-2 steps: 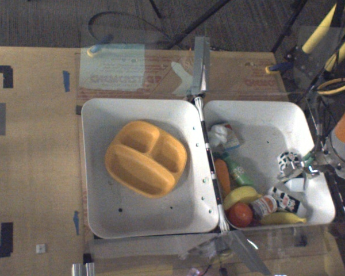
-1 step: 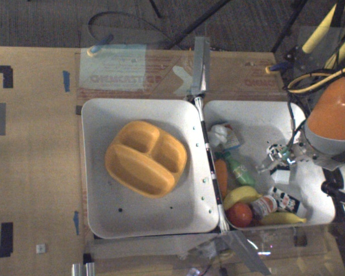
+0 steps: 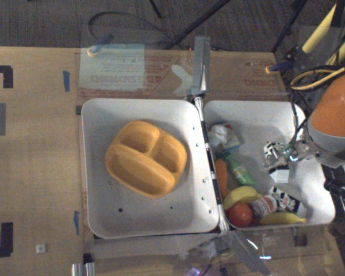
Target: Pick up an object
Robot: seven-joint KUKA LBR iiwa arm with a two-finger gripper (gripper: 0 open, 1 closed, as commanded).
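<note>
Several small items crowd the near-left corner of the right bin [image 3: 310, 174]: a banana [image 3: 239, 196], a tomato [image 3: 240, 214], a carrot [image 3: 221, 176] and a green bottle [image 3: 237, 168]. You should judge them light; the banana and tomato look soft and easily bruised, so take the banana across its middle. The pincer [image 3: 278, 157] hangs over the bin's open middle; you cannot tell its spread. The bin floor looks smooth and slick. The left bin [image 3: 98, 206] holds an orange divided plate [image 3: 146, 158]. The bench [image 3: 29, 154] around both looks like plain board.
</note>
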